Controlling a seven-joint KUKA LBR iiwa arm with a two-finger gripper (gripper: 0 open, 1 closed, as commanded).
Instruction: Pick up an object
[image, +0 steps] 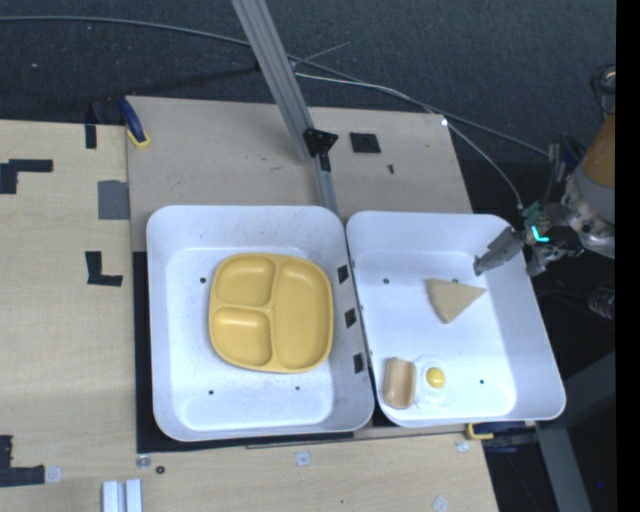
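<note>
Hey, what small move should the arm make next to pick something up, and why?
Probably shift the gripper left and down onto the tan wedge, the nearest object. The gripper sits at the right bin's upper right edge, beside the wedge and apart from it. The fried egg and bread piece lie farther off.

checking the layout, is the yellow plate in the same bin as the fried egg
No, the yellow plate lies in the left bin, the fried egg in the right bin.
</note>
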